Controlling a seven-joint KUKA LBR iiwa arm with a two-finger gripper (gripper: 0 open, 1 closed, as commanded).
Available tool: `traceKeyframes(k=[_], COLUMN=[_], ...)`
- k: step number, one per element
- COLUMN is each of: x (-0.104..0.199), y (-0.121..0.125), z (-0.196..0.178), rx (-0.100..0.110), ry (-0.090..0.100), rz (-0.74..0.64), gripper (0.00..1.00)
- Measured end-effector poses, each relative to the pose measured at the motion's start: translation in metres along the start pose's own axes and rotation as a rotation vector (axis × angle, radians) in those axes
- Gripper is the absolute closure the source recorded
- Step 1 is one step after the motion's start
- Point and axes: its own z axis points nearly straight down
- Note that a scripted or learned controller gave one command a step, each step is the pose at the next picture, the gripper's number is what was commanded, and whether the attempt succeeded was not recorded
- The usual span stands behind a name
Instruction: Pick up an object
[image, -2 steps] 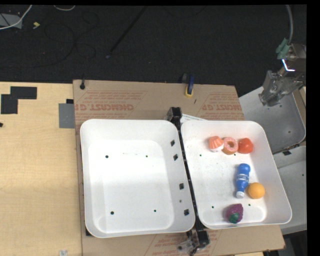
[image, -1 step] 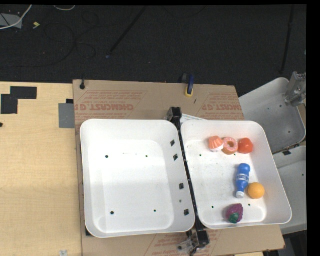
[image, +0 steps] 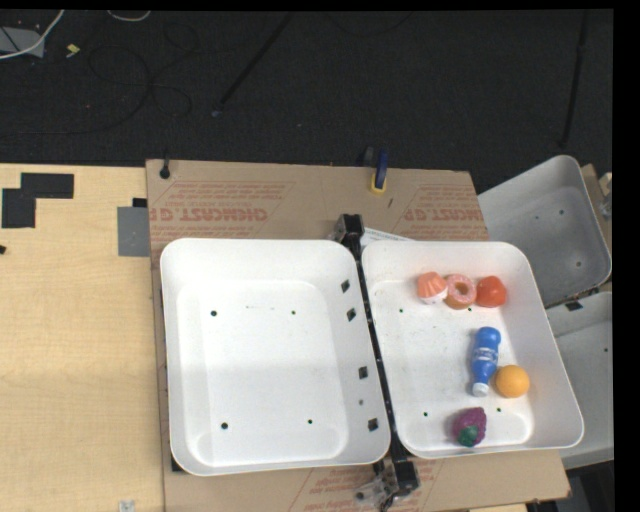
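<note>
The gripper's state cannot be told from where I stand, and nothing suggests it has a catch: the job of picking up an object looks wholly undone, with every candidate lying loose on the floor of the right bin. Along that bin's far edge sit three small pieces in a row: a peach-coloured piece, a pink ring touching it, and a red piece just beside the ring, towards the far right corner. Nearer the right wall a blue bottle lies on its side with its white cap pointing to the near edge, and an orange ball rests close against that cap end. A purple and green lump, possibly a toy fruit though it is too small to be sure, sits alone by the near edge. The left bin adjoins the right one along their shared rim, both resting on a sheet of printed cardboard. What remains, by my reckoning, is everything: choosing one piece, descending on it, closing and lifting. The lone lump and the bottle look the freest targets; the touching row seems the more awkward.
</note>
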Motion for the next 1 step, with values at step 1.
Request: traceKeyframes(k=[1], x=[-0.0247], y=[0.0306], z=[-0.0569], rx=[-0.012], ry=[-0.002], rz=[-0.006], gripper=[1.0])
